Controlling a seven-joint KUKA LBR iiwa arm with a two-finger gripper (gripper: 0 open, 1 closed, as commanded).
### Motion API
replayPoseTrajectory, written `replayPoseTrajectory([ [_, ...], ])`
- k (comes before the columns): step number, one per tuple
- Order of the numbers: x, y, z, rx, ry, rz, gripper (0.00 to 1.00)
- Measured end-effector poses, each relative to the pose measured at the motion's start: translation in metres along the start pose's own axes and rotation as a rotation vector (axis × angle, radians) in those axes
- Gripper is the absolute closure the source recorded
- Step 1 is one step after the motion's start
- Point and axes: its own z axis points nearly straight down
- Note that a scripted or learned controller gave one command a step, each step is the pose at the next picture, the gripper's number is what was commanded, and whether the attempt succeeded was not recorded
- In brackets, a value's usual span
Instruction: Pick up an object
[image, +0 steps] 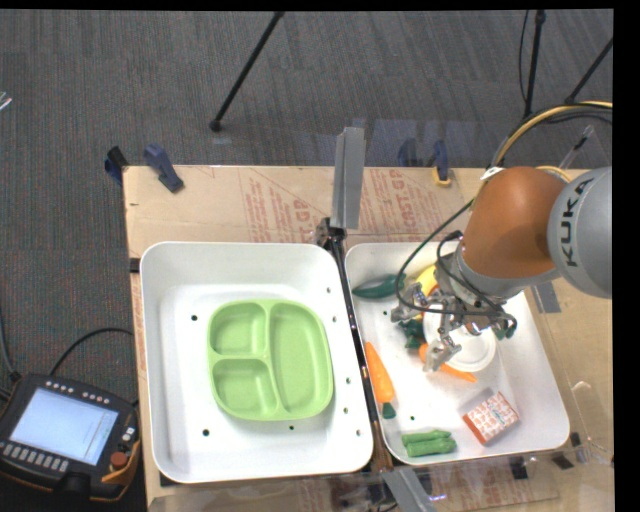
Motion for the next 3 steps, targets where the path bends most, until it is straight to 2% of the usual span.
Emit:
replayPoseTrajectory([
  [1, -0.002, 0.002, -0.01, -0.001, -0.003, -0.004, 1.0],
  [2, -0.002, 0.002, -0.01, -0.001, -0.002, -0.004, 0.0],
  [3, 0.049, 0.019, -0.002, -0.002, 0.003, 0.022, 0.0],
])
